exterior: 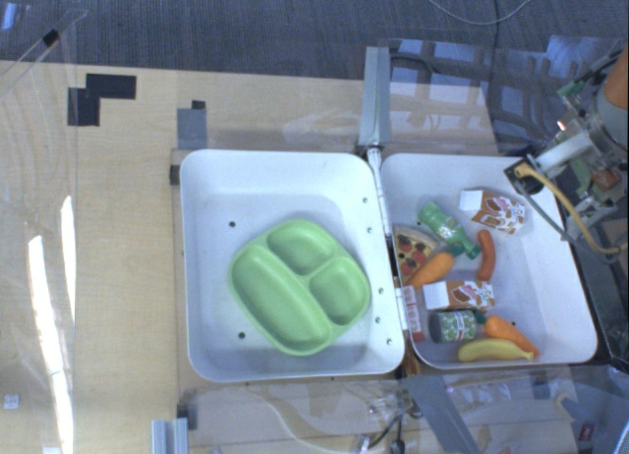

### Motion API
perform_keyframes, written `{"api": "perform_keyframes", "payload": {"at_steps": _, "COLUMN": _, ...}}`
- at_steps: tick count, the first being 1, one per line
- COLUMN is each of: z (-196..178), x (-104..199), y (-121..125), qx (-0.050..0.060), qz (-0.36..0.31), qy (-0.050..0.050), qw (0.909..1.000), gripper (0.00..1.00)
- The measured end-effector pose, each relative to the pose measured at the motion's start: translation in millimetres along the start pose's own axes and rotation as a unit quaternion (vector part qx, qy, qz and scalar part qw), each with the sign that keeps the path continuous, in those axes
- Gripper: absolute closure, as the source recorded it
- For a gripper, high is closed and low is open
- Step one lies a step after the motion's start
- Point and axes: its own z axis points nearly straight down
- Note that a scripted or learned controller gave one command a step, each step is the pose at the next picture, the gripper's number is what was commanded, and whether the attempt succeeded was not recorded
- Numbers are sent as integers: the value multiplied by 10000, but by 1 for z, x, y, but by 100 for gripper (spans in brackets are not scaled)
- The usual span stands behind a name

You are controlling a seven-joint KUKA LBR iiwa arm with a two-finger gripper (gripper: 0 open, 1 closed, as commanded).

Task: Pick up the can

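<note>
The can (pixel 457 325) lies on its side near the front of the right bin (pixel 560 275), touching a banana (pixel 494 350) and carrot (pixel 511 332). The arm (pixel 590 142) is at the bin's far right edge; its grip I cannot tell.

the two bins are white: the left bin (pixel 201 246) and the right bin (pixel 550 285). the divided plate (pixel 300 287) is light green. the can (pixel 458 325) has a green label with a white patch and a dark end. the banana (pixel 491 350) is yellow. the two carrots (pixel 511 331) (pixel 432 268) are orange. the sausage (pixel 486 256) is red-orange. the bottle (pixel 444 224) is green. the two cartons (pixel 496 211) (pixel 462 295) are white and orange. the pizza slice (pixel 411 245) is red and yellow. the bench (pixel 108 275) is pale wood colour with black marks.
</note>
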Motion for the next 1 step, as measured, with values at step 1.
{"api": "perform_keyframes", "payload": {"at_steps": 1, "z": 214, "x": -44, "y": -37, "qx": 6, "qz": 141, "qy": 28, "qw": 9999, "gripper": 0}}
